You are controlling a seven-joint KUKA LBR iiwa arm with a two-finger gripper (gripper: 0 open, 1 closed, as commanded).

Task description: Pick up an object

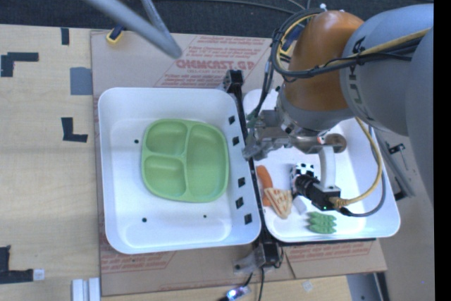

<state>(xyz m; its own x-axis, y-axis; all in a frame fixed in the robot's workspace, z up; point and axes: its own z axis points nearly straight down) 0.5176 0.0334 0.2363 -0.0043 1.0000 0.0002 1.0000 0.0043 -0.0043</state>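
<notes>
green toy (323, 223) lies in the right bin (361, 219), near a carrot (265, 177) and a tan wedge (280, 202). gripper (263, 144) hangs just over the carrot; wide or narrow, one cannot tell. likely the approach step; next it must descend and close.

Two bins sit side by side on a cardboard sheet (211, 56) that lies on the bench (42, 173); the left bin (113, 173) holds a divided plate (185, 159) near its middle; the arm (331, 67) hangs over the back half of the right bin (366, 215); in that bin, a carrot (264, 176) lies by the left wall, a wedge (280, 202) just in front of it, and a leafy toy (322, 223) to the wedge's right, near the front rim.
</notes>
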